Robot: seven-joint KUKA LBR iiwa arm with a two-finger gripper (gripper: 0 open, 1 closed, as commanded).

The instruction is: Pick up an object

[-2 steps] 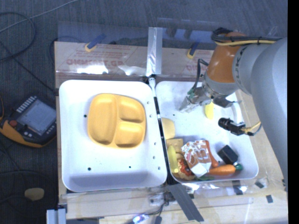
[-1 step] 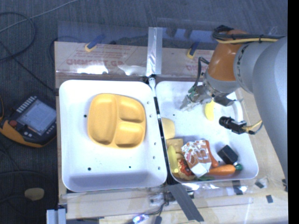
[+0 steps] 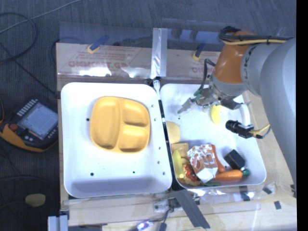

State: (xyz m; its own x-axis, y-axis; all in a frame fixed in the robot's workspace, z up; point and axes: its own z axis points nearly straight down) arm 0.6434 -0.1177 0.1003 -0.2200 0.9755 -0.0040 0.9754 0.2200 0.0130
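Camera view, nearest edge first: the right bin [image 3: 260, 174] has its near end packed with a carrot [image 3: 228, 176], a crumpled red-and-white packet [image 3: 204, 160], a black block [image 3: 235, 158] and yellow pieces by the divider. Farther up, bare white floor gives room. A small yellow object [image 3: 215, 113] stands on it, just right of the gripper [image 3: 198, 100]; whether the fingers are apart or together, I cannot tell. Left bin [image 3: 72, 143] carries a yellow sectioned tray [image 3: 120, 123], centred, with white margin all round.
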